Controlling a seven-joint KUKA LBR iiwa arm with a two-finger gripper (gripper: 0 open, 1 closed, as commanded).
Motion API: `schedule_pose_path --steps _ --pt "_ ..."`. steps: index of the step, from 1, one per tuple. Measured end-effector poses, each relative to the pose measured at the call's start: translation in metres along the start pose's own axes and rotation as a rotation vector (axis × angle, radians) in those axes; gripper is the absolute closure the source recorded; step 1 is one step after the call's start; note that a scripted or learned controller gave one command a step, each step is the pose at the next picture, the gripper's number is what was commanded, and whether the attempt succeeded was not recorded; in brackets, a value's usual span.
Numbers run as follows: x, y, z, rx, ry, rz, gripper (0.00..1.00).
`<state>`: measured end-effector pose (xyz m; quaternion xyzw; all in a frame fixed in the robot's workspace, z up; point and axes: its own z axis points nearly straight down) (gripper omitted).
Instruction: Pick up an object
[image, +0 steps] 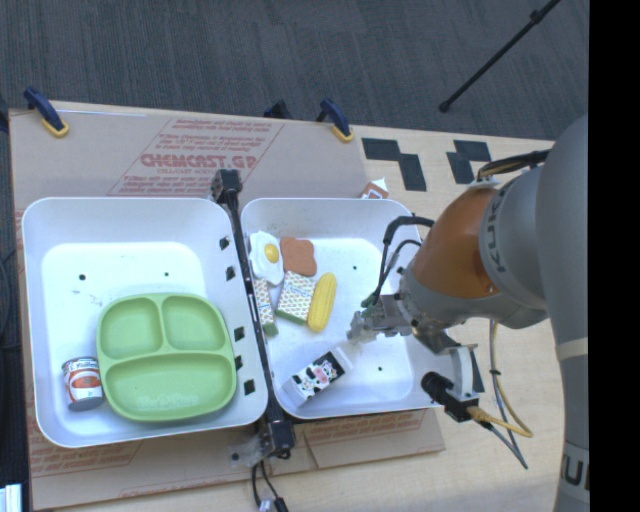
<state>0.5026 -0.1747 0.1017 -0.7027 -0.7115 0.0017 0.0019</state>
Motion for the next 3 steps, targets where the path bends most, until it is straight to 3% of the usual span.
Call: schedule_pose_path --steps 1,2,3 --pt "0.000 0.000 0.000 0.000 0.000 0.000 0.00" --pt "0.048 0.066 0.010 -0.002 0.000 0.003 0.00" --pt "0.048 0.066 0.000 0.000 0.000 0.001 1.00"
